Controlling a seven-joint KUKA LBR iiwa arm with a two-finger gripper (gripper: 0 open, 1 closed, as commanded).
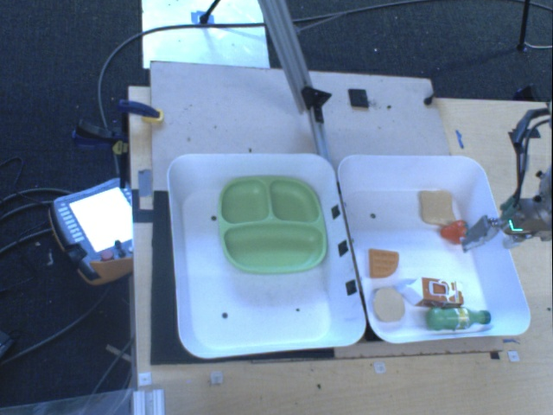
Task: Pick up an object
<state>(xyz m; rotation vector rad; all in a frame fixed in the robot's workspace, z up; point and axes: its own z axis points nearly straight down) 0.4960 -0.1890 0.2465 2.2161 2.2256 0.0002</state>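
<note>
Left of the right bin [484,180], the left bin [199,318] holds a green divided plate [272,225]. Inside the right bin lie a green bottle [456,319], tan slice [436,207], orange wedge [384,262], round cracker [389,304] and red piece [454,230]. At that bin's right rim the gripper [478,233] reaches toward the red piece; whether its jaws are apart cannot be told.

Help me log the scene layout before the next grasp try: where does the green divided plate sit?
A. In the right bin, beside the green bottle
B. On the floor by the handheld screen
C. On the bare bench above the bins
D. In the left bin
D: the green divided plate lies in the left bin, while the green bottle and other small items lie in the right bin.
</note>
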